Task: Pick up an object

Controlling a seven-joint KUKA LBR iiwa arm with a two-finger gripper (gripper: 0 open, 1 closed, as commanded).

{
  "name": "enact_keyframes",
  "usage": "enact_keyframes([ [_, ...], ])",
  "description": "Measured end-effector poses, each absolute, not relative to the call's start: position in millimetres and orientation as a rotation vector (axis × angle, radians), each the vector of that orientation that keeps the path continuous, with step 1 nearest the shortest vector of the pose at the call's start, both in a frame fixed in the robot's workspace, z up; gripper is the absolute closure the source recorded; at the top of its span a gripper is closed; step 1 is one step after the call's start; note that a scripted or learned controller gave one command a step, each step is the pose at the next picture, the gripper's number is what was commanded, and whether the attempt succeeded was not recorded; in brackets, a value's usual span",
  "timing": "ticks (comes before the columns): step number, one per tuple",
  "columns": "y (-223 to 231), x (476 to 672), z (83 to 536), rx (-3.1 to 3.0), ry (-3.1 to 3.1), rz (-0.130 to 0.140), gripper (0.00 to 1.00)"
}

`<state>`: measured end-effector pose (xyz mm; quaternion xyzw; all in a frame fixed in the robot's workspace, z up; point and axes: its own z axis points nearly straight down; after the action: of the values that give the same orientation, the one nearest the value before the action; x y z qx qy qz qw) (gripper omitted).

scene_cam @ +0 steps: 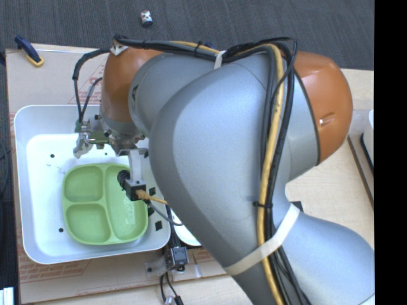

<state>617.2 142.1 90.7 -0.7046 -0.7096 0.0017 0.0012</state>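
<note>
Caller: Gripper just past the far rim of the green divided plate, over the floor of the white bin that holds the plate; the grey arm hangs across the plate's right side and covers a good deal; whether that gripper is wide or narrow, I cannot tell from this angle.

Analyst: Agreed; I see nothing held, so I'd call this the reach step, with the grasp not yet made; the plate is the one candidate in sight, lying flat with its three compartments facing up.

Caller: And the next move?

Analyst: My judgement: a flat plate offers little but its rim; the gripper needs to come over the plate's far edge, straddle that raised lip and close on it; stray beyond the plate and it grabs nothing; catch the lip off-centre and the plate may tip on the lift.
</note>
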Motion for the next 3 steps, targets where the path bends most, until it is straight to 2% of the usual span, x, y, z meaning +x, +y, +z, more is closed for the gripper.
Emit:
enact_keyframes([
  [1,143.3,617.4,101.5,-2.203,-2.235,0.005,1.00],
  [2,208.4,599.7,174.5,-2.211,-2.229,-0.003,1.00],
  [3,207.1,599.4,173.6,-2.212,-2.228,0.002,0.00],
])
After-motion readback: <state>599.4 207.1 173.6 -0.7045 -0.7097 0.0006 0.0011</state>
